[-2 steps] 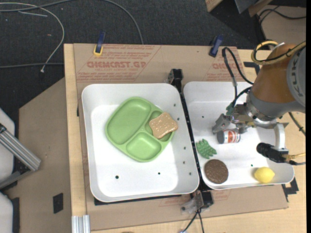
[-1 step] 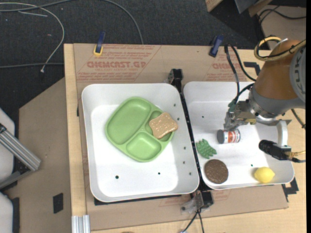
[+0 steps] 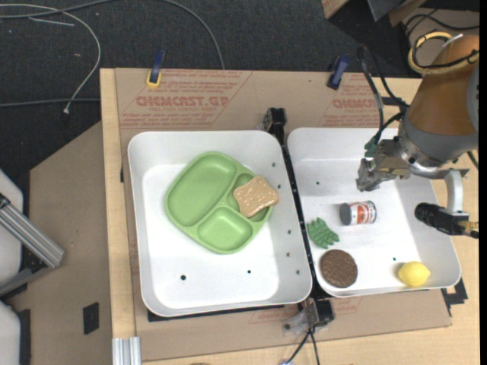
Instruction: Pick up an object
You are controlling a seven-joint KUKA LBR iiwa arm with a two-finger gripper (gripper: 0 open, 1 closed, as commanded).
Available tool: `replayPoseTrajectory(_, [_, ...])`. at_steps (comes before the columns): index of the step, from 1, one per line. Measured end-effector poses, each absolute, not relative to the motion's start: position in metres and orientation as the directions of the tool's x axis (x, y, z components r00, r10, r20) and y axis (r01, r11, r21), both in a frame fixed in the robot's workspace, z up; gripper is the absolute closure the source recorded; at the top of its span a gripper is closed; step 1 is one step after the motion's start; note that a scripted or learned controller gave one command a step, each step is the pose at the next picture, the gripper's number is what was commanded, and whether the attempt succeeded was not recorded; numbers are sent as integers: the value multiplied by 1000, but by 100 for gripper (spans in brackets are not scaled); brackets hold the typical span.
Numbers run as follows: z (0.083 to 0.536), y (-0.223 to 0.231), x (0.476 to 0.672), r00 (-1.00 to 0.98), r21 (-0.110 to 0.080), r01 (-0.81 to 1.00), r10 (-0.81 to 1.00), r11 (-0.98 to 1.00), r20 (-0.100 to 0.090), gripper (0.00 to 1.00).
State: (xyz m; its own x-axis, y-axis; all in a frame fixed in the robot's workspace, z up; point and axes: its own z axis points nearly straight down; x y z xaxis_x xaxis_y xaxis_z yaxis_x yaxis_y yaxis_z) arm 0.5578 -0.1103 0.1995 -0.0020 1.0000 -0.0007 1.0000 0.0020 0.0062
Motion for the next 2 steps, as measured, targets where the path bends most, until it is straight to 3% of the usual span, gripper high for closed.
replayPoseTrajectory(1, [217, -110, 559, -1, 3, 1000, 1000, 1, 0, 100])
replayPoseTrajectory(2, [209, -55, 568, -6, -2, 1000, 1000, 6, 3, 100])
